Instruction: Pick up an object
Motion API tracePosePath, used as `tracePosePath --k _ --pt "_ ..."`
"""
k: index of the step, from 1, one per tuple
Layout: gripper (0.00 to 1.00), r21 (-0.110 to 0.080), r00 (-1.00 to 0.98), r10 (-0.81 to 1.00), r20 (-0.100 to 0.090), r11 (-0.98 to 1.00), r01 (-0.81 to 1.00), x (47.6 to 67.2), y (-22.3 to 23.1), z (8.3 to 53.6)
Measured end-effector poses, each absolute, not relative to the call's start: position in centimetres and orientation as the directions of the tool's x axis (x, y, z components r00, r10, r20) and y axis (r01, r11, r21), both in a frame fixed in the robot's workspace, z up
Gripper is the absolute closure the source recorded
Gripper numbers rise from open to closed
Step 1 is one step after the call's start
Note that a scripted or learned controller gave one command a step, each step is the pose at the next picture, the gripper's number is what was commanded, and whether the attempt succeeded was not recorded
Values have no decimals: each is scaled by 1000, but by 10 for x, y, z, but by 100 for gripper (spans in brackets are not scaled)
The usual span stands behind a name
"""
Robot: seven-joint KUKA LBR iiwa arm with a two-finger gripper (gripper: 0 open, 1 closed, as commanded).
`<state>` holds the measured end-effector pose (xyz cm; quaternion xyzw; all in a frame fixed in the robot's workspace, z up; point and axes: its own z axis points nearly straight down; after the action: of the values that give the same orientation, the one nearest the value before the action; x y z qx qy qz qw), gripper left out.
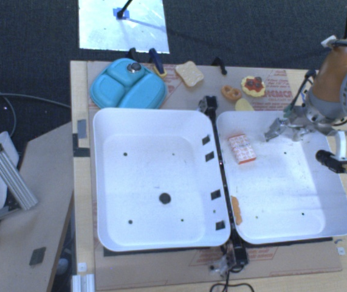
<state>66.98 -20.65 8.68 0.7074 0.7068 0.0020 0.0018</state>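
Note:
A small pink and white box [242,148] lies in the upper left part of the right bin [319,224]. An orange piece [236,210] rests against that bin's left wall. In the left bin [112,163] sits a small dark round object [164,198]. My gripper [276,130] hangs over the right bin's upper area, to the right of the box and a little above it, apart from it. The grey arm with its orange band [337,66] reaches in from the upper right. Nothing shows in the gripper.
Behind the bins on the bench lie a blue divided plate [127,85], a toast slice [189,73], a small pretzel-like piece [231,92], a round tart [253,85] and a yellow piece [243,105]. Black clips [214,157] line the ridge between the bins.

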Motion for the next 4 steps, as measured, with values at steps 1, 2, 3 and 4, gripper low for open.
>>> tracePosePath --k 1,2,3,4 --pt "0 12 0 1000 -4 0 1000 586 -208 90" --pt "0 10 -6 1000 -3 6 1000 626 -206 149" --pt "0 1 -12 1000 4 12 1000 647 -120 102" --pt "0 5 -8 1000 1 8 1000 670 -83 105"
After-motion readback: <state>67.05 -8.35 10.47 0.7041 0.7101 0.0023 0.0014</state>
